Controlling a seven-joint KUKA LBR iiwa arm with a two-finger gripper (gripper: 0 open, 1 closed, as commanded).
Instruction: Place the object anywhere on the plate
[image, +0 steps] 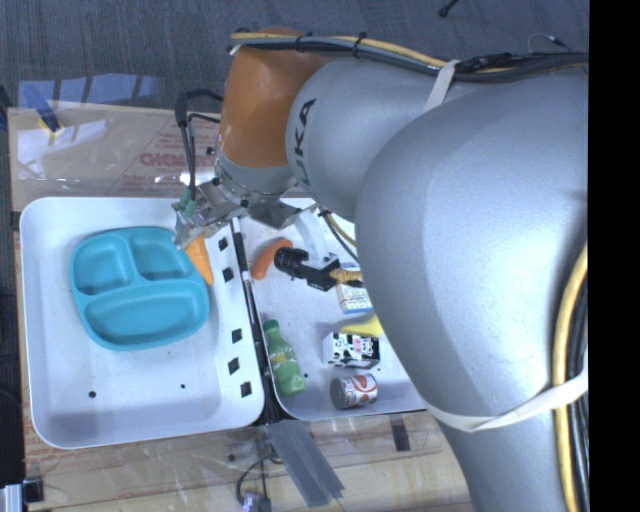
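A blue divided plate (140, 295) lies in the left white bin (60, 400). My gripper (190, 228) hangs over the plate's upper right corner, by the wall between the bins. It is shut on the top end of an orange carrot-shaped object (203, 264). That object points down along the plate's right edge, just outside the rim. The big grey arm covers the right side of the view.
The right bin (300, 405) holds a second orange piece (266, 258), a green bottle (283, 358), a small can (353, 390), a black-and-white carton (351, 348), a small box (352, 298) and a yellow item (368, 325). Bare bin floor lies below the plate.
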